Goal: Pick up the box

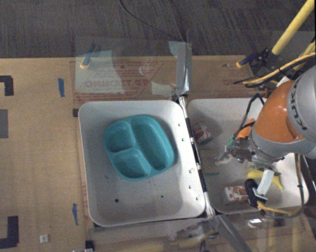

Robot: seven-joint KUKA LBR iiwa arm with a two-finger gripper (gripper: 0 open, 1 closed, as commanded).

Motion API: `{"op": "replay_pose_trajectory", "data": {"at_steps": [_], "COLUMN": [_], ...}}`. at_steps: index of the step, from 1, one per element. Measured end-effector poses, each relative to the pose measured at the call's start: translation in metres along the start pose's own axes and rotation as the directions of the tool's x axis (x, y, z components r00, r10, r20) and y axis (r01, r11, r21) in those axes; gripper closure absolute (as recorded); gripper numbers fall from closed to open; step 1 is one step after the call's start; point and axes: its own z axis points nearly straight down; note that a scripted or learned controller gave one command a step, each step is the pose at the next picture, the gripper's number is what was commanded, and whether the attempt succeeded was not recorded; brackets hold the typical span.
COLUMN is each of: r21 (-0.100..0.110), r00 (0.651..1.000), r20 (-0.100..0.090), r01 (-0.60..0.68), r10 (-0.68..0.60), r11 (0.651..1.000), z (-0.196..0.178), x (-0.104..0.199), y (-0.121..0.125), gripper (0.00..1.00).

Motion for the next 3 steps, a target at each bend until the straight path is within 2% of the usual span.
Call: {"op": "replay_pose_trajectory", "data": {"at_steps": [1,2,3], "r21": [0.022,0.019,0.021], "r00": [1.0,1.0,0.985], "r20": [0.007,0.009,0.012], "r01": [-0.004,-0.001,-0.172], "r10": [0.004,0.001,0.171], "r11": [1.0,1.0,0.985], "z": [0.019,0.008,0.02], "x": [-0.056,-0.055,-0.003], "y": [0.05,0.052,0.115], "gripper": [0.0,1.0,1.0]}}
